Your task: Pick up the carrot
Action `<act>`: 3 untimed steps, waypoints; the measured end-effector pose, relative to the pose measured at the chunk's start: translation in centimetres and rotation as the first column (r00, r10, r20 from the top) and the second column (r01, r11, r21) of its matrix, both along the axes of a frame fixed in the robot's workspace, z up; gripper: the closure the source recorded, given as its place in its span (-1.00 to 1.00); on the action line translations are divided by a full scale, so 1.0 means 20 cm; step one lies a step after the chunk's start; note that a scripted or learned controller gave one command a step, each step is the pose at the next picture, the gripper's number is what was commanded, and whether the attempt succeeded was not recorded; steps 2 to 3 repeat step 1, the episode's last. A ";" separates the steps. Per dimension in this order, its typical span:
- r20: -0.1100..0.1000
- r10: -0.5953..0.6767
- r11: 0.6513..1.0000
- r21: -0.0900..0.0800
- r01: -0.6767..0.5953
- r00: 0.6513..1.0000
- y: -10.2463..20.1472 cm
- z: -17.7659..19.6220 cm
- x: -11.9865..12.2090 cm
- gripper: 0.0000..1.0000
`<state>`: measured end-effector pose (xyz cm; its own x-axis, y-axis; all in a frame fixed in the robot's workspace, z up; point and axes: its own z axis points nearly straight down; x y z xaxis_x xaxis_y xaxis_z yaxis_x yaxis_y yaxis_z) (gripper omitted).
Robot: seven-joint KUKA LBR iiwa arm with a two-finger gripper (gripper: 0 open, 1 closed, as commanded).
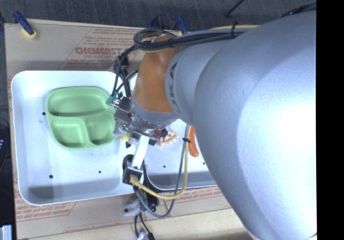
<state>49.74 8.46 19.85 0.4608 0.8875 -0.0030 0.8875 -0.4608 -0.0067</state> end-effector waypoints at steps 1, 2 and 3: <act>0.003 -0.250 0.968 0.000 0.250 0.968 0.48 0.50 -0.11 1.00; 0.003 -0.250 0.968 0.000 0.250 0.968 0.48 0.50 -0.11 1.00; 0.003 -0.250 0.968 0.000 0.250 0.968 0.48 0.50 -0.11 1.00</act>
